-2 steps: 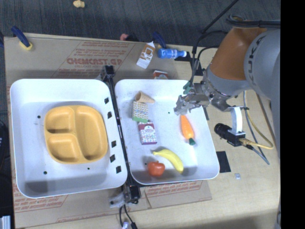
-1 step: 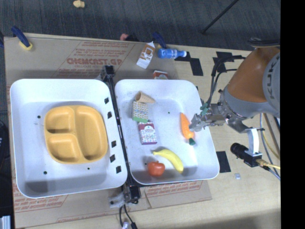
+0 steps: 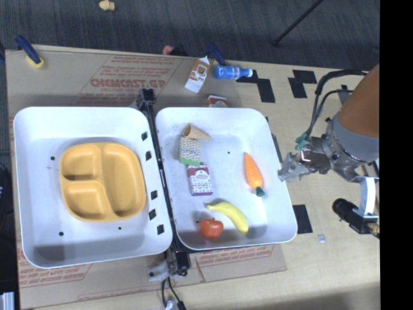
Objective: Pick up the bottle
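Fingers: you cannot tell from this slant whether they are parted or closed; nothing shows between them.
Gripper (image 3: 288, 170): you see it just outside the right bin's right wall, over the bench, level with the carrot.
Arm (image 3: 358, 131): it comes in from your right, grey, with the orange band at the frame edge.
Right bin (image 3: 274, 134): it holds a carrot (image 3: 252, 170), a banana (image 3: 230, 215), a tomato (image 3: 211, 228), and two small cartons (image 3: 197, 163) near its middle.
Left bin (image 3: 29, 147): it holds a yellow divided plate (image 3: 103, 180).
Bottle (image 3: 230, 73): you find it lying on its side on the bench behind the right bin, well apart from the gripper, blue with a white cap end.
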You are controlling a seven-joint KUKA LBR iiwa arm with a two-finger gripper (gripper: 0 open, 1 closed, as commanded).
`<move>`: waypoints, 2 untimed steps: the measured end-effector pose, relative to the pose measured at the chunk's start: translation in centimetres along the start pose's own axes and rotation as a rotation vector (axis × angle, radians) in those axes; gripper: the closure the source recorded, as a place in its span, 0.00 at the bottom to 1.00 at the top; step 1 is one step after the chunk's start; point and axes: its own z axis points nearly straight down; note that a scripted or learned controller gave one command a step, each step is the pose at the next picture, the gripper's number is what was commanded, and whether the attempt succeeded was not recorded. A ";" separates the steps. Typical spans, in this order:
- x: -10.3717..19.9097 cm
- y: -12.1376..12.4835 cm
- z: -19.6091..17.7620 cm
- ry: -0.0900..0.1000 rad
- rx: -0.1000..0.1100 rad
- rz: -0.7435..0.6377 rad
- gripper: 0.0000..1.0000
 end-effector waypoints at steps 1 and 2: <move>0.5 -0.1 4.6 0.002 0.002 0.122 1.00; 0.6 -0.1 1.3 0.001 -0.001 0.003 1.00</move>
